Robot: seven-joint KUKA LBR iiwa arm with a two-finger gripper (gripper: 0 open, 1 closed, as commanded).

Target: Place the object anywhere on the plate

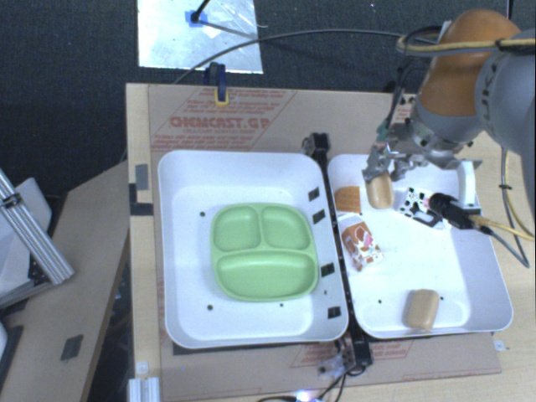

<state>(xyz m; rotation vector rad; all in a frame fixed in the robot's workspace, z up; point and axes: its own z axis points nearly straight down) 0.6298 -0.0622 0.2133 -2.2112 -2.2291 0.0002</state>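
A green divided plate (265, 251) lies in the middle of the left bin (180, 182). My gripper (381, 176) hangs over the upper left part of the right bin (486, 283), reaching in from the right. A tan oblong piece (380, 194) sticks out downward from between its fingers, and the fingers are shut on its top end. The piece hangs upright, just right of the divider between the bins.
In the right bin are an orange-brown block (347, 198) beside the held piece, a printed red-and-white packet (362, 244) below it, and a tan bread-like roll (421, 308) near the front edge. Black clips line the divider (328, 224).
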